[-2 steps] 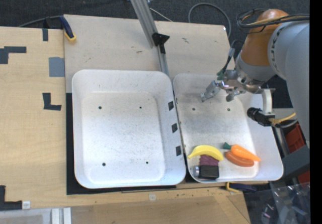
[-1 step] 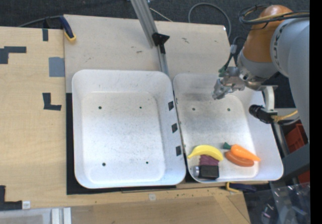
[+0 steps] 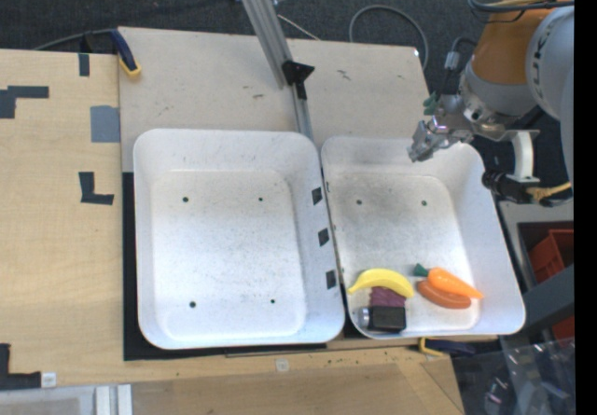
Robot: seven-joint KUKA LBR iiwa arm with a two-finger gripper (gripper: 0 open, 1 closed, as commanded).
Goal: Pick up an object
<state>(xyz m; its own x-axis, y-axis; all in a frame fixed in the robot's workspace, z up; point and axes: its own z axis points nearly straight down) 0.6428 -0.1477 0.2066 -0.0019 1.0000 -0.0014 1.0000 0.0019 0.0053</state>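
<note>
A yellow banana (image 3: 381,283), an orange carrot with a green top (image 3: 447,288) and a dark block with a maroon top (image 3: 385,309) lie together at the near edge of the right bin (image 3: 396,217). My gripper (image 3: 423,147) hangs over the far right corner of that bin, well away from these objects, with nothing visible between its fingers.
The left bin (image 3: 229,236) sits beside the right one, with a raised divider between them. A slanted metal rail (image 3: 270,31) crosses the bench behind the bins. A yellow and blue clamp (image 3: 126,54) lies at the bench's far left.
</note>
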